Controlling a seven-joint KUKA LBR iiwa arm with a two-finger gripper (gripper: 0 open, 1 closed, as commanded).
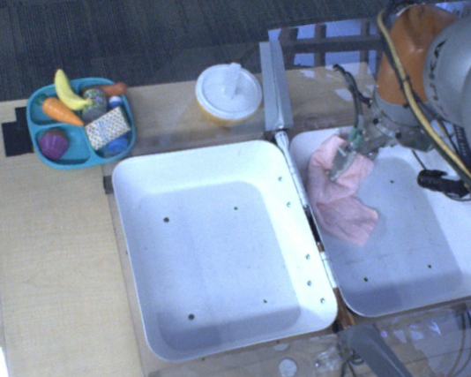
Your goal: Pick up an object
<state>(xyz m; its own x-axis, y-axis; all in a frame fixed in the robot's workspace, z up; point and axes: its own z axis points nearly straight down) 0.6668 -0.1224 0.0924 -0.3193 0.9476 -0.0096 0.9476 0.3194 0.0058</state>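
A crumpled pink cloth (340, 197) lies in the left part of the right bin (437, 270). Its upper corner is pulled up toward my gripper (348, 153), which reaches in from the right and is shut on that corner. The rest of the cloth hangs down and rests on the bin floor. The grey arm with its orange band (413, 46) and cables fills the upper right.
The left bin (219, 248) sits beside the right one, with a metal rail (272, 87) behind their seam. A blue tray of toy food (81, 121) and a white lidded cup (228, 93) stand on the bench behind the left bin.
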